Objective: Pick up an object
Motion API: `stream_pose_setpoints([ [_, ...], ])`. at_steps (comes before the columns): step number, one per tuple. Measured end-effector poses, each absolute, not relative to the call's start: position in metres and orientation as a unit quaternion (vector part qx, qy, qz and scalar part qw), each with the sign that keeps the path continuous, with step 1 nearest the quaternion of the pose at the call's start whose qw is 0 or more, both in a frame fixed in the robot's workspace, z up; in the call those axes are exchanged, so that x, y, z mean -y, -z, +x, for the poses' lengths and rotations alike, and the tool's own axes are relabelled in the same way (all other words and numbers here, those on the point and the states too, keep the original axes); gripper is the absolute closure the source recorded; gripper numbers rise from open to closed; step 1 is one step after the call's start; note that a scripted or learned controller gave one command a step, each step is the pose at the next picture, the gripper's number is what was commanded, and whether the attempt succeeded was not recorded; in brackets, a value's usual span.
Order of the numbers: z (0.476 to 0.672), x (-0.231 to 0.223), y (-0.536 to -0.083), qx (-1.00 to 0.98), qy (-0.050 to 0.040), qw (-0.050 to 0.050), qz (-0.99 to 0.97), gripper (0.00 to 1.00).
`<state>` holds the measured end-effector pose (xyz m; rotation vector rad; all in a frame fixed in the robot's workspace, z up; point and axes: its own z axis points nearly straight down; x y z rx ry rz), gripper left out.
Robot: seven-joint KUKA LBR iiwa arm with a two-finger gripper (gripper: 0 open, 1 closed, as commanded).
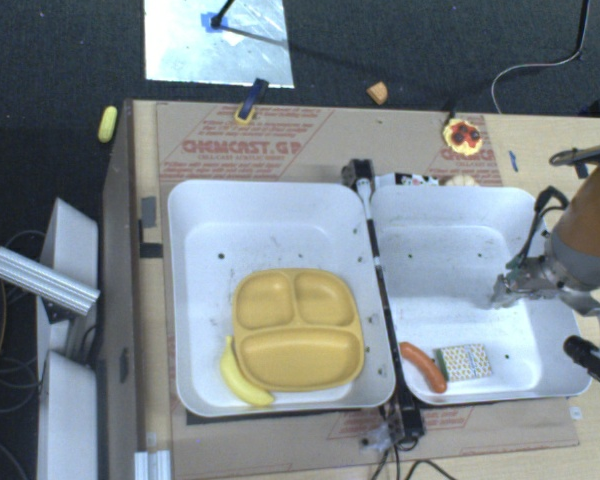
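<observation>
In the right bin [460, 238] an orange sausage-shaped toy [423, 366] lies at the front left, with a small patterned packet [464, 362] just right of it. The left bin [230, 228] holds a yellow divided plate [298, 327] and a yellow banana [242, 378] against the plate's front left edge. My gripper [510, 290] hangs low over the right side of the right bin, well right of and behind the packet, with nothing seen in it.
The grey arm with its orange band [590, 228] reaches in from the right over the bin's right rim. On the cardboard behind the bins lie a small round red-and-yellow item [463, 135] and a blue-yellow clip [250, 100]. A central divider [375, 268] separates the bins.
</observation>
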<state>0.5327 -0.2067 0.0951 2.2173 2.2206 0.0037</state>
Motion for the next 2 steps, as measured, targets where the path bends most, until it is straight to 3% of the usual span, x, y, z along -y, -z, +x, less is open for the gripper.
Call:
stream_pose_setpoints([
  [1,0.507,0.188,-0.193,-0.708,-0.0010,0.002,0.706,1.00],
  [2,0.515,0.203,-0.224,-0.708,-0.0005,0.002,0.706,1.00],
])
